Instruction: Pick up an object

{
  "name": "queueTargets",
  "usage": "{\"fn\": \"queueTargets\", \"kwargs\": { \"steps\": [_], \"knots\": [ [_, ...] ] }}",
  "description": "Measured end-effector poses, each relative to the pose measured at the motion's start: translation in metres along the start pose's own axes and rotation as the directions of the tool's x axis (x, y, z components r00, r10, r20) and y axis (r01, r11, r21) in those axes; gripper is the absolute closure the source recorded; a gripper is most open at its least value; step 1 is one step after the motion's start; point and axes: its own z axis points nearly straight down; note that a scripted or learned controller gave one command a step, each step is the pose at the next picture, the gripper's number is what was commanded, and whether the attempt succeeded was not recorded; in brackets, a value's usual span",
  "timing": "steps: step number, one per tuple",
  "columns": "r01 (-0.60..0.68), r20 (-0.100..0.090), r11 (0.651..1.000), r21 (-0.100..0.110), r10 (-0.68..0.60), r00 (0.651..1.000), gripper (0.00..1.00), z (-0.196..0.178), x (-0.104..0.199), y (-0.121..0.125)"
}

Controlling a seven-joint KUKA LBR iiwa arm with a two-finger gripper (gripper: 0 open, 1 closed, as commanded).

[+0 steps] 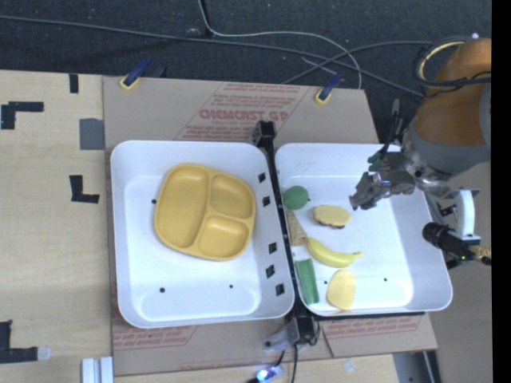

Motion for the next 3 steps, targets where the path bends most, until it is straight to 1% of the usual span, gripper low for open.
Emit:
{"fn": "queueTargets", "kwargs": {
  "steps": [1, 2, 3],
  "knots": [
    [0.001, 0.0, 1.0, 0.001, -0.001, 1.0, 1.0, 0.005, 0.063, 0.009],
    [0.0, 0.001, 1.0, 0.002, 0.0, 1.0, 1.0, 0.021, 0.12, 0.008],
    [-0.001, 0.001, 1.0, 0.001, 0.001, 1.0, 1.0, 0.024, 0.163, 0.012]
  ]
}}
